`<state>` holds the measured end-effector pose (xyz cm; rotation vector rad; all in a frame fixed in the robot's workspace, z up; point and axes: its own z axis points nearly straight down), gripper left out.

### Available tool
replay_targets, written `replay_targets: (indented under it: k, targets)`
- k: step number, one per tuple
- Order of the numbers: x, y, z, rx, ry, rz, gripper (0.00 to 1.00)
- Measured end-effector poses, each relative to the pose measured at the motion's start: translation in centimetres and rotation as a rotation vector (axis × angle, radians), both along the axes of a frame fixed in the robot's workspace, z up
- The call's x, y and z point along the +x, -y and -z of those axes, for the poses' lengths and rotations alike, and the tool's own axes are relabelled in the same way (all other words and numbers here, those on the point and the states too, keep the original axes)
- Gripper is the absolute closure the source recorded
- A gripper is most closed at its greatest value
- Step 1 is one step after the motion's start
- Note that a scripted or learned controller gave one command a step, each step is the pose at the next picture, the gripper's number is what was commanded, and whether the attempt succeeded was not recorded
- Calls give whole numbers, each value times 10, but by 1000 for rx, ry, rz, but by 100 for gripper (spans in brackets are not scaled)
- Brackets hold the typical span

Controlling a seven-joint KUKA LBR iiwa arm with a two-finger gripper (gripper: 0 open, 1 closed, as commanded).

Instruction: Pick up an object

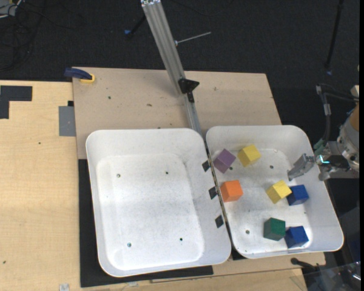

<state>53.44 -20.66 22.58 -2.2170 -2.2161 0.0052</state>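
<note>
Light wood surface (30, 180) on a dark floor, two shallow white bins side by side, aluminium extrusion post (167, 47) slanting up behind them. Left bin (100, 147) carried no blocks.

Right bin (291, 132) held seven small cubes, left to right: purple cube (224, 160) and orange cube (232, 190) near the divider, yellow cube (249, 154) just right of the purple one, green cube (274, 228) low in the bin, second yellow cube (279, 191) touching a blue cube (298, 194), another blue cube (296, 236) right against the green one. All looked like matte, hard-edged blocks, some sitting rotated.

Gripper (303, 164) sat over the right bin's right side, just above the yellow/blue pair, nothing between the fingers; can't tell how wide they were set from this angle.

Risks, as I read it:
- The nearest targets were touching pairs. The fingers could land on both blocks or wedge one aside, giving no clean grasp.
- Rotated cubes meant the fingers could close on corners and the block could squirt out.
- The low blue cube sat close to the bin wall, so finger-to-wall contact was likely.
- The purple, orange and left yellow cubes stood apart and looked like safer picks.
</note>
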Motion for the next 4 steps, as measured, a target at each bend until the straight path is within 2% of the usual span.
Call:
replay_targets:
  k: [1,2,3,4]
  targets:
    - [1,0,-2,-1,4,0,0]
    - [-8,-7,50,1,-1,0,0]
    - [-8,-16,95,-2,4,2,0]
    - [-3,-13,104,-10,27,4,0]
